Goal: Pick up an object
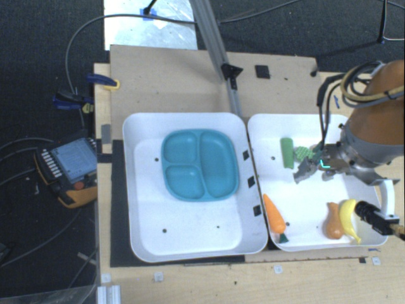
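As you read the bench from its left side, you first meet loose gear on the dark floor: a blue device with an orange base (pixel 68 170), cables trailing around it, and blue-and-yellow clamps (pixel 85 94) at the edge of the brown board.

Item one, the left bin (pixel 142 233): white, shallow. It holds a blue divided plate (pixel 200 164) with three compartments, lying flat in the upper middle of the bin. You see nothing on the plate.

Item two, a grey pole (pixel 212 33): it slants down from the top of the view and ends at a black bracket just above the seam between the two bins.

Item three, the right bin (pixel 297 122): white, shallow, touching the left bin along its inner wall. Inside, listed left to right:
- an orange carrot (pixel 273 213), lying at a slant near the bin's lower left corner, green tip toward the front edge;
- a green block (pixel 288 152), upright in the view, in the upper left part of the bin;
- a green leafy piece (pixel 306 152), just beside the block and next to the gripper;
- an orange pear-shaped piece (pixel 333 222) and a yellow banana (pixel 348 217), touching each other near the lower right corner.

Item four, the gripper (pixel 306 170): low over the middle of the right bin, just right of the green block. You can see its dark fingers pointing left, slightly parted, with nothing between them. The arm's orange band (pixel 380 113) sits above it at the right.
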